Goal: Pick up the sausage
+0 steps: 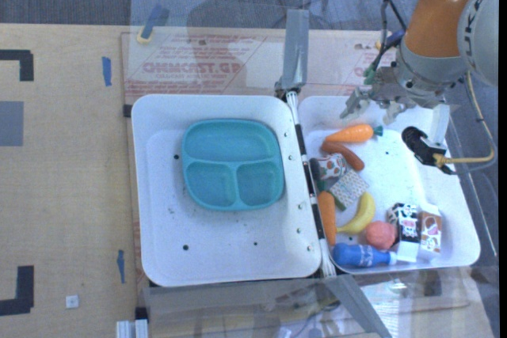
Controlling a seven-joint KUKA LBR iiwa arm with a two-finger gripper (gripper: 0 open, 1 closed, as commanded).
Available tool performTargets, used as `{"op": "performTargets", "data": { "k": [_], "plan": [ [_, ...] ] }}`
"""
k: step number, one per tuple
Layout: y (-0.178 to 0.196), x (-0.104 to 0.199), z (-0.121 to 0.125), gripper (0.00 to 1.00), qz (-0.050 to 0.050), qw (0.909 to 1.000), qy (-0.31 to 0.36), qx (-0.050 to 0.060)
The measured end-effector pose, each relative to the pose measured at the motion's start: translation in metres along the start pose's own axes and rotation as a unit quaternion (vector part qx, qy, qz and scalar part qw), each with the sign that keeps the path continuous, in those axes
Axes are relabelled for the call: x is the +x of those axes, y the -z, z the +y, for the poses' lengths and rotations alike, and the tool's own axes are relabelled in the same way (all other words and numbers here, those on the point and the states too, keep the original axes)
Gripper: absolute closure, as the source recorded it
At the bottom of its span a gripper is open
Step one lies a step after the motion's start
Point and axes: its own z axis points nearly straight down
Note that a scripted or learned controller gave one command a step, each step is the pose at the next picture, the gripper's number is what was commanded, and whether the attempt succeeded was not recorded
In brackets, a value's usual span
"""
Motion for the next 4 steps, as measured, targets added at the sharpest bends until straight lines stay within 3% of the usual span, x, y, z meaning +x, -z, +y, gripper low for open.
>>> {"op": "performTargets", "data": {
  "k": [1, 2, 3, 4],
  "plan": [
    [-0.101, -0.019, -0.027, 0.00, -0.001, 0.9958, 0.092, -0.002],
    [-0.110, -0.017, 0.017, 0.00, 0.002, 0.9948, 0.100, 0.020],
    [-0.098, -0.019, 0.019, 1.00, -0.001, 0.9948, 0.100, 0.015],
    [-0.009, 0.022, 0.027, 1.00, -0.002, 0.9155, 0.402, -0.004]
  ]
}}
